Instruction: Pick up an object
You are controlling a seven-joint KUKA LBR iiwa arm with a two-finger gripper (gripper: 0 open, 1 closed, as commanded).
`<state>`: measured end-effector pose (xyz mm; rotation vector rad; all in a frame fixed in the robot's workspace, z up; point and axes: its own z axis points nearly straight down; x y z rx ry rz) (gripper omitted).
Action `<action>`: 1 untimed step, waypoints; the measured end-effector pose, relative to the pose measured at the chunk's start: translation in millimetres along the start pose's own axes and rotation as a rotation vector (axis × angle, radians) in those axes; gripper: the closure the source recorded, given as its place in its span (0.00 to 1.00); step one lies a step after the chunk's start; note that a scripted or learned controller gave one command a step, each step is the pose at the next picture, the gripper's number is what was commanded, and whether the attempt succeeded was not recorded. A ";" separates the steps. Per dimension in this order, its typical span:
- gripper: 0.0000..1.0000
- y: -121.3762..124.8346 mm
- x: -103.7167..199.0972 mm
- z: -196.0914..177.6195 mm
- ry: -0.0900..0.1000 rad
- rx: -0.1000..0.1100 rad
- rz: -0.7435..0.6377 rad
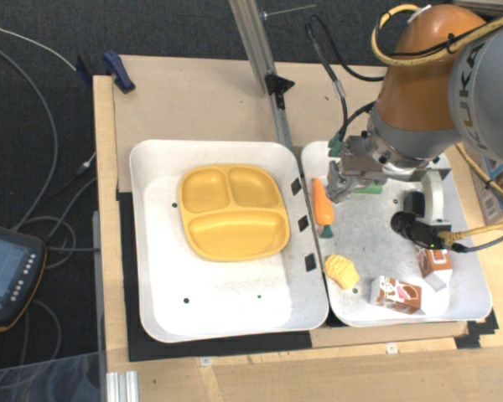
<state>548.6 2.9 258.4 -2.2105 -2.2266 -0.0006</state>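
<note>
Camera view gives us the arm over the right bin, the left bin bearing a yellow divided plate. We cannot tell how the gripper stands. Just beside it lies a carrot; nearer us, corn and a small carton.

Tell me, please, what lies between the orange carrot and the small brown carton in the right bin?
In the camera view, a yellow corn piece lies between the carrot and the brown carton.
</note>
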 end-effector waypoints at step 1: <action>1.00 -9.5 54.6 -4.2 0.001 0.000 -0.001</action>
